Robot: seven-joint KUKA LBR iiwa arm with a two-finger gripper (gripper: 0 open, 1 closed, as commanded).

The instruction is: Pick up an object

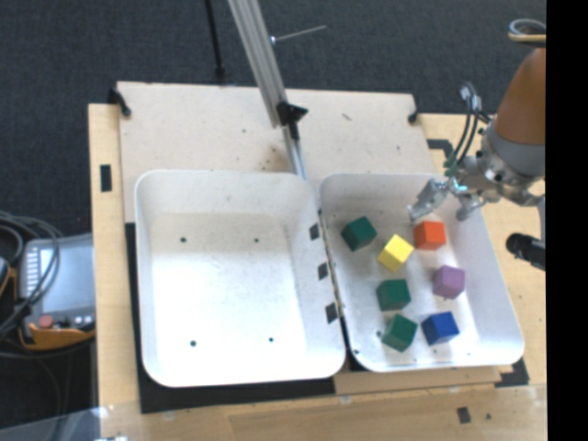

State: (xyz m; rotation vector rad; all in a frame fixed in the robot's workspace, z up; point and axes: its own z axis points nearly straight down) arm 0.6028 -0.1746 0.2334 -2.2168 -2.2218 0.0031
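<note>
camera view looks down on two white bins side by side on the surface, and every block sits in the right bin [487,274]. the arm [519,108] reaches in from the right, with its gripper [444,200] hanging over the bin's upper part, right above the orange cube [429,235]. two pale fingers spread to either side of that cube, so the jaws look wide, with nothing between them. this reads as the approach step: nothing is lifted yet. the orange cube is the likely target, being nearest. the yellow cube [396,252] lies just beside it on the left, and the purple cube [448,281] sits near below. three green cubes and a blue cube [440,327] lie further off. the next move calls for a straight descent centred on the orange cube, one finger slipping into the narrow gap by the yellow cube, then a close.
</note>
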